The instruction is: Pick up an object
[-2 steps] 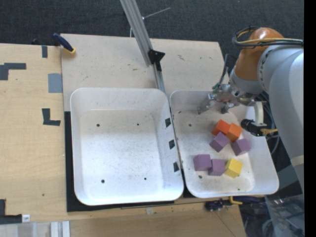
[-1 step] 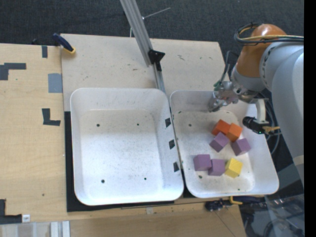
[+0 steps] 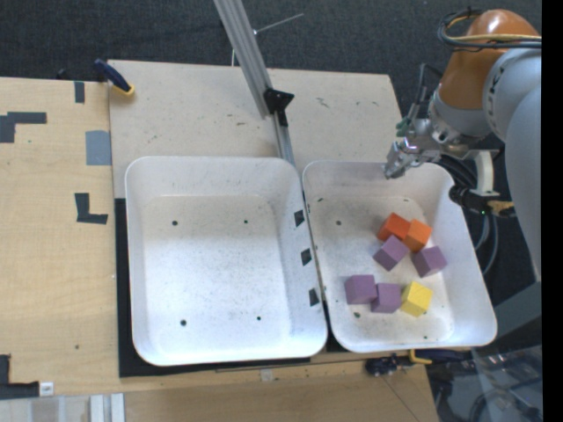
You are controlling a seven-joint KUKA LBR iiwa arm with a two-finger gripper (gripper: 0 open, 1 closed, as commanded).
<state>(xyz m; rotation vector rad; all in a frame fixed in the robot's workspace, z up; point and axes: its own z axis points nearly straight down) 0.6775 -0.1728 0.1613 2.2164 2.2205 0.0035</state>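
- Nearest the bottom of the frame, in the lower right, lies the right bin, and the blocks sit in its lower half.
- The yellow block is nearest the bottom edge, touching a purple block that in turn presses against another purple block to its left.
- Just above them sit two more purple blocks, and above those two orange blocks touch each other.
- Any one of these would do for the task; none has been lifted, all rest on the bin floor.
- The left bin, at lower centre, is no use to me for this pick.
- Higher up, at the upper right, my jaws hang over the top rim of the right bin, well apart from the block cluster below.
- Whether my jaws are open or closed I cannot tell from this slant; they are small and dark against the rim. Nothing shows between them.
- I judge the task barely begun: I must travel down-frame to the blocks, descend, close, and lift. The tight clustering could make a clean grip hard; the yellow block at the edge looks freest.
- Farthest, at the top, the desk carries a metal rail and a small blue and yellow clamp at upper left.
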